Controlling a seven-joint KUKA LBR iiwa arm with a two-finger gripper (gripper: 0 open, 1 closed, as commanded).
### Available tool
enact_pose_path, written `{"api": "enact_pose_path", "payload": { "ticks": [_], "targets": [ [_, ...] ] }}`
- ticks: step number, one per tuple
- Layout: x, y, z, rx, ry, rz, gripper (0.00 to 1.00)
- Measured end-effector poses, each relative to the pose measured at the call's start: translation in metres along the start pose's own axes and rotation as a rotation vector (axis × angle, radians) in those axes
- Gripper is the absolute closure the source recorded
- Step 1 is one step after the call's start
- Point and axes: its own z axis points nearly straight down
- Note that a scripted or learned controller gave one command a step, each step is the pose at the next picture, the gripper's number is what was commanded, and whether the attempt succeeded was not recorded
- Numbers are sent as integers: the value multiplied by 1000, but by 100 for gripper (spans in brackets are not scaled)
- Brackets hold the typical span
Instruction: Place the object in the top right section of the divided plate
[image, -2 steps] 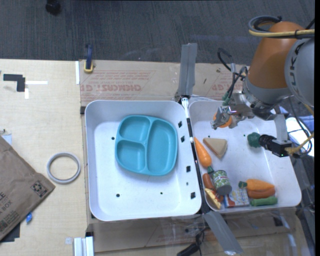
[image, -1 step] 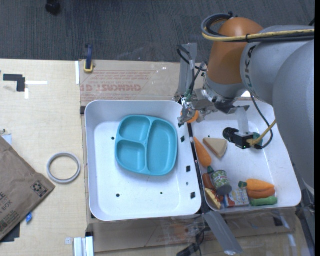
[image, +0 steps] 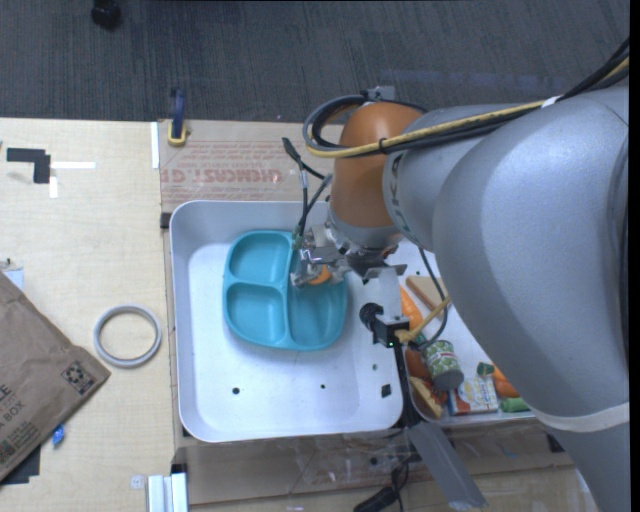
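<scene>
Poised over divided plate (image: 285, 300), right-hand rim

Pincer (image: 312, 268) seemed pinched on small orange object (image: 320, 277), though hard to tell; hung just above top right section, presumably for release there

Turquoise divided plate (image: 268, 300), white bin (image: 200, 390), grey arm (image: 520, 240) with orange band (image: 365, 160), brown cardboard (image: 235, 170)

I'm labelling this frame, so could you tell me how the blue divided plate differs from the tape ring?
The blue divided plate is solid, with three sections; the tape ring is an open hoop showing wood through its centre. The plate lies inside the left white bin, under the gripper; the ring lies on the wooden bench outside it. The plate is larger. Both lie flat.
</scene>
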Motion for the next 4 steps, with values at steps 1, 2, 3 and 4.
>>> {"api": "enact_pose_path", "payload": {
  "ticks": [1,2,3,4],
  "targets": [
    [65,-46,-135,2,-1,24,100],
    [25,-91,-163,2,0,-277,100],
    [39,-65,-182,1,-1,-167,100],
    [113,-42,-194,2,-1,-158,100]
  ]
}}
